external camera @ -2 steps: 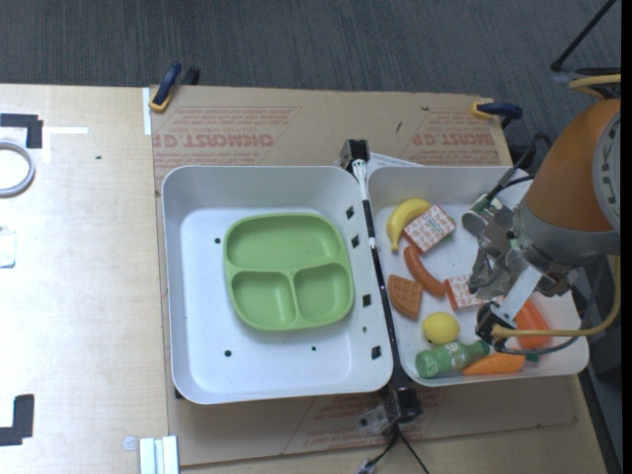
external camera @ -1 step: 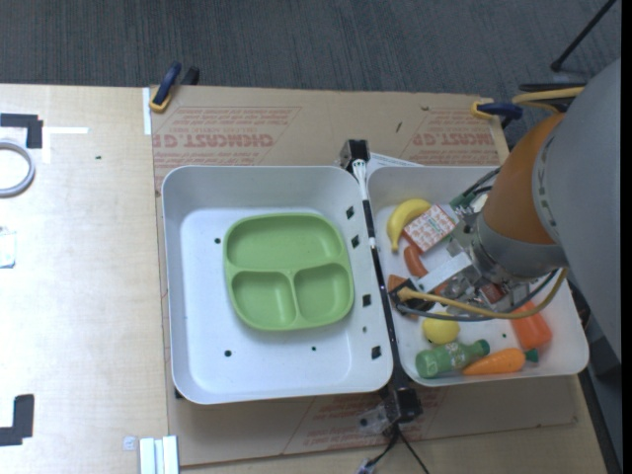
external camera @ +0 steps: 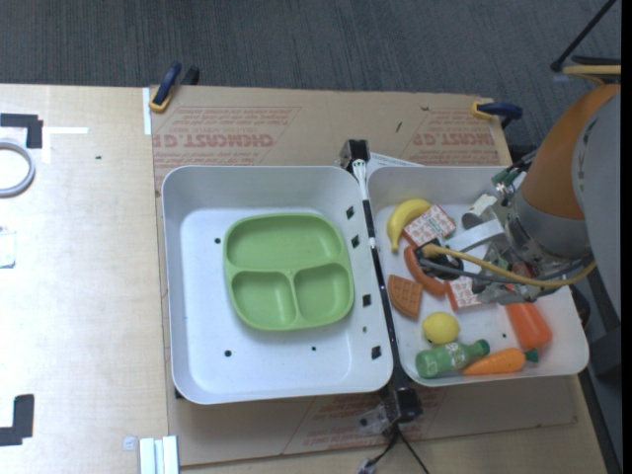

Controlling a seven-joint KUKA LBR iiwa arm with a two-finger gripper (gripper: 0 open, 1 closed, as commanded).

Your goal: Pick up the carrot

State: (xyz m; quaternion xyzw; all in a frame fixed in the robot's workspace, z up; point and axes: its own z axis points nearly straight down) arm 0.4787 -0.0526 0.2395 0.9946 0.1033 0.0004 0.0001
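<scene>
The carrot [external camera: 494, 363] is orange with a small green top. It lies flat along the front wall of the right bin [external camera: 565, 363], just right of a green bottle [external camera: 449, 357]. My gripper [external camera: 472, 284] hangs low over the middle of that bin, behind and slightly left of the carrot and well apart from it. It sits above a red sausage [external camera: 423, 271] and a small printed carton [external camera: 462, 292]. Nothing shows between it and the carrot.
The right bin also holds a banana [external camera: 405, 217], a second printed carton [external camera: 430, 227], a waffle [external camera: 404, 295], a lemon [external camera: 440, 327] and an orange-red piece [external camera: 528, 326] just behind the carrot. A green divided plate [external camera: 288, 270] lies in the left bin [external camera: 188, 304].
</scene>
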